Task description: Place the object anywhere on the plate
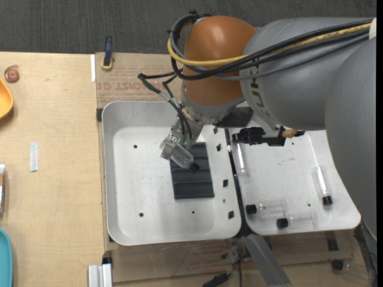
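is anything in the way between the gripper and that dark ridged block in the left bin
Nothing visible. The gripper hangs right over the dark ridged block's upper left corner in the left bin, with no other item between them.

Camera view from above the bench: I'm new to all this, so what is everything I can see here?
White bins: two, white, side by side on the bench.
Ridged block: one, black, lying in the left bin, under the gripper.
Clear tubes: two or so, transparent with dark ends, in the right bin.
Clamp: one, blue and orange, at the cardboard's top edge.
Wooden board: one, tan, left of the bins.
Orange dish: one, orange, cut off at the left edge.
Arm: one, grey with an orange band.
Gripper: one, above the block.
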Controlling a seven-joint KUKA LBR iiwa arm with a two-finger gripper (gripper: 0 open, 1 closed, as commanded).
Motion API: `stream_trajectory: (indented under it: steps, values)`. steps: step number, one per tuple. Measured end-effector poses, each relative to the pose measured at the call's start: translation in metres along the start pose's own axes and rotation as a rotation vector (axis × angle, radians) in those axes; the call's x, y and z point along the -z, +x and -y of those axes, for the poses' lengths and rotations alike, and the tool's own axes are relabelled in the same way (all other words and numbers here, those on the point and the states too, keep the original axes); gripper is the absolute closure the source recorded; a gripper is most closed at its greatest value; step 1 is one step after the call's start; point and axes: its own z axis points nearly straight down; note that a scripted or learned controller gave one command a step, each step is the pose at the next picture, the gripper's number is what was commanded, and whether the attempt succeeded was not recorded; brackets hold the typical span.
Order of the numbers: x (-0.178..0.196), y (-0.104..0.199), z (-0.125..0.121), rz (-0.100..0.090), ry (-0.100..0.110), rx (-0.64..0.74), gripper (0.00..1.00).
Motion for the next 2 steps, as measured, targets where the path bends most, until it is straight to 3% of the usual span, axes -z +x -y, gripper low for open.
stream_trajectory:
  steps: [1, 2]
  values:
    - [-0.019, 0.008, -0.018, -0.002, 0.001, 0.332, 1.00]
    - [-0.073, 0.014, -0.051, -0.002, 0.000, 0.634, 1.00]
